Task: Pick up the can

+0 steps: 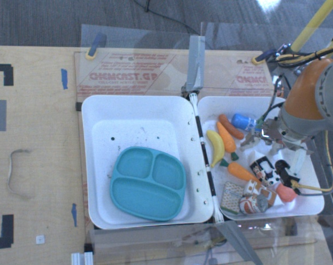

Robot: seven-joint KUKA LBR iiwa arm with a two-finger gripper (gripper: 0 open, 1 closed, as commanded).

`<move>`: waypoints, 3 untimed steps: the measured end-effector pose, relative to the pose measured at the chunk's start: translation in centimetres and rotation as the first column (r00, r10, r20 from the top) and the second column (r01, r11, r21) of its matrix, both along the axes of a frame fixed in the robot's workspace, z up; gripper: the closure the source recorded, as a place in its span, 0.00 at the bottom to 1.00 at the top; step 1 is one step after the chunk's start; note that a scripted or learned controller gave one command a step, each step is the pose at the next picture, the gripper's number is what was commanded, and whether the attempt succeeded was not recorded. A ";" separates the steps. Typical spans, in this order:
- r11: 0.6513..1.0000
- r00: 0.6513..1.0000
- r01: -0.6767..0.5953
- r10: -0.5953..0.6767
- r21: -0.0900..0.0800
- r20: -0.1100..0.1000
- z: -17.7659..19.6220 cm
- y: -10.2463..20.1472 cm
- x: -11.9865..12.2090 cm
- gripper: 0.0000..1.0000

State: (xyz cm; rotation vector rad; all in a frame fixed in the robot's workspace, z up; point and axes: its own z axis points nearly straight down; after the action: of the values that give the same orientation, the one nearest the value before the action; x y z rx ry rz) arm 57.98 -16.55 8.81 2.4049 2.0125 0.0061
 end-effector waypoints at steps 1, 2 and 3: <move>0.995 0.995 0.096 -0.096 0.010 -0.010 0.6 -4.1 -5.1 0.00; 0.995 0.995 0.102 -0.102 0.006 -0.008 1.6 -4.5 -5.1 1.00; 0.954 0.954 -0.301 0.301 0.000 -0.003 8.5 -5.0 -5.4 1.00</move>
State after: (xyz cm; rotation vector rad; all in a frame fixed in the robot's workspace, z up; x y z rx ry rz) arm 52.59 -21.54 17.33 2.0726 2.3566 0.0029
